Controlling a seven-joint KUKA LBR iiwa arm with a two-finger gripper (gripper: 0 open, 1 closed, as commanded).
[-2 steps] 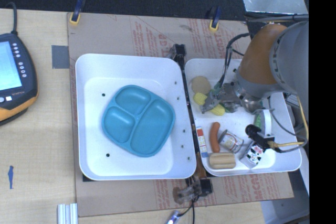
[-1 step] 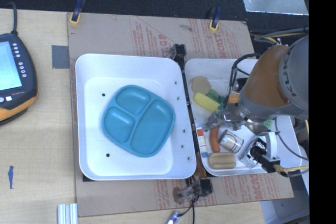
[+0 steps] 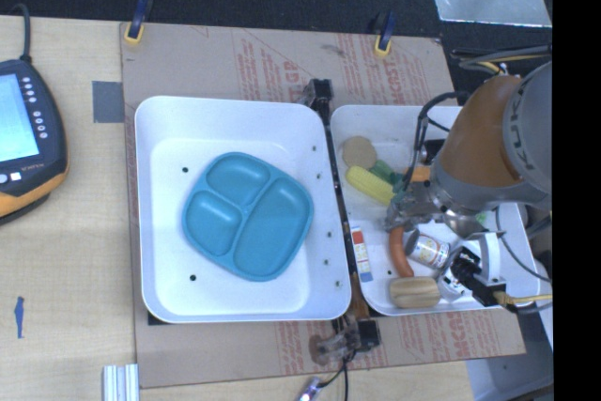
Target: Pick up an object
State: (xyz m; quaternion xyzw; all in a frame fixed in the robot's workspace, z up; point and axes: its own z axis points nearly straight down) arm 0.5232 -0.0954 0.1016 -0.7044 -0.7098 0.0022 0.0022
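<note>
My gripper reaches down into the right bin, with the grey arm and its orange band above it. The gripper's tip sits just below a yellow oblong object and just above an orange-red sausage shape. A green piece lies beside the yellow one. A tan round disc rests at the bin's far left. A small can and a tan wooden block lie near the front. The arm hides the bin's right half.
The left bin holds a blue divided plate. A small red and white box lies along the right bin's left wall. A handheld pendant sits at the bench's left edge. Clamps pin the cardboard.
</note>
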